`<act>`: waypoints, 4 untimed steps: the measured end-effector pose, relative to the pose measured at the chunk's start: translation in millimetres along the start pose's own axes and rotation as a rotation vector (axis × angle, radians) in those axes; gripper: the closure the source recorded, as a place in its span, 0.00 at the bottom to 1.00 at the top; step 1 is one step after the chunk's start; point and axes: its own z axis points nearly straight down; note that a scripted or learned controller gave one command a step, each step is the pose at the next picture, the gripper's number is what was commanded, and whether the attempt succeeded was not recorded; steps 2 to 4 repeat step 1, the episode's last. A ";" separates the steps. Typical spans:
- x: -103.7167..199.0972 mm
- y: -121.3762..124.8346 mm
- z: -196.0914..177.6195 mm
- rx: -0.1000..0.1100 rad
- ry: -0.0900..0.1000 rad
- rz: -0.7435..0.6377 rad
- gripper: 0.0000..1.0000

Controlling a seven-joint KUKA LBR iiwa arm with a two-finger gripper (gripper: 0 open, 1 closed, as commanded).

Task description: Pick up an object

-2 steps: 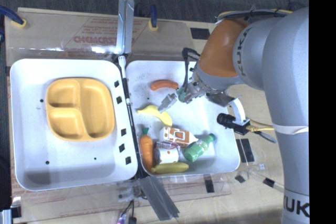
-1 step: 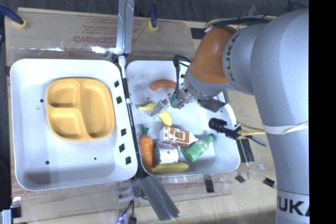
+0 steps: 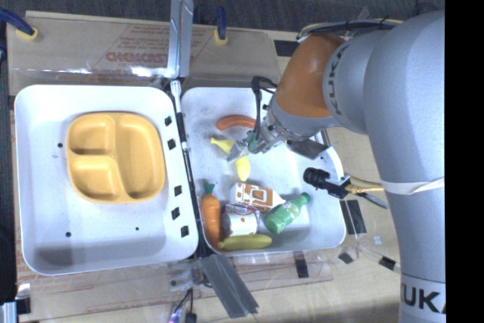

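Gripper (image 3: 255,141) low in right bin (image 3: 325,227), beside small yellow piece (image 3: 221,145) and sausage (image 3: 236,121); finger spread impossible to tell, grasp unseen. Yellow divided plate (image 3: 116,156) in left bin (image 3: 38,163).

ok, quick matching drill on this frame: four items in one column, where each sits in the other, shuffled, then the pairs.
Items:
1. yellow plate
2. carrot
3. sausage
4. green bottle

Places:
A. right bin, far end by the arm
B. left bin
C. right bin, near right corner
D. right bin, against the left wall

Pairs: 1-B, 2-D, 3-A, 4-C
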 end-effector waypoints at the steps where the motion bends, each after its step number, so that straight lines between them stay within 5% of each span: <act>1: 22.8 27.7 -104.9 -0.003 -0.001 -0.049 1.00; 4: 22.8 27.7 -104.9 -0.003 -0.001 -0.049 1.00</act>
